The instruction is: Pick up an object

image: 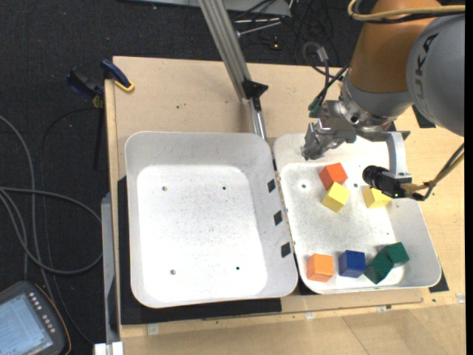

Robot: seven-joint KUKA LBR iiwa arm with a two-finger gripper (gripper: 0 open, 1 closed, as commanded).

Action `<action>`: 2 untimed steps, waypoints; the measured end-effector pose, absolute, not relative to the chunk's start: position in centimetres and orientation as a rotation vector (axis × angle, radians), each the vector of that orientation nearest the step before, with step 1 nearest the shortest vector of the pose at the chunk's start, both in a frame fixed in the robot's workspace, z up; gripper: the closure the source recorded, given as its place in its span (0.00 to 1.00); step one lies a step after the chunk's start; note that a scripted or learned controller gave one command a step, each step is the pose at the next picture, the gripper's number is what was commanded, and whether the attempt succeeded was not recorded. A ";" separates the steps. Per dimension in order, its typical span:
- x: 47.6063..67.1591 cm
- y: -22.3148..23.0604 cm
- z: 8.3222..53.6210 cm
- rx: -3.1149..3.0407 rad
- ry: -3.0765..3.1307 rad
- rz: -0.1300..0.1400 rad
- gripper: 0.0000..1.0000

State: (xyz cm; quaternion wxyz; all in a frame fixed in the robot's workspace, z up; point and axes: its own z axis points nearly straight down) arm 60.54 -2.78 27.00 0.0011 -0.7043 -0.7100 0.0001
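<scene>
The bench [185, 87] was light wood, w/ a blue and yellow clamp [103, 80] on its far left corner. Around it the floor [52, 35] was dark. Grey cables [29, 191] lay at left, near a screen [26, 324] in the bottom-left corner. A metal pole [225, 39] crossed the top, slanted.

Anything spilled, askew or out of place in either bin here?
Nothing stands out. The blocks all sit inside the right bin: orange and two yellow near the claw, and orange, blue and green along the near edge.
</scene>
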 end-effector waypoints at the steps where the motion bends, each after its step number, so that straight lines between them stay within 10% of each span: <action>1: 60.9 3.2 26.5 -2.211 -2.230 -0.002 1.00; 2: 60.9 9.0 24.7 -2.210 -2.229 0.002 1.00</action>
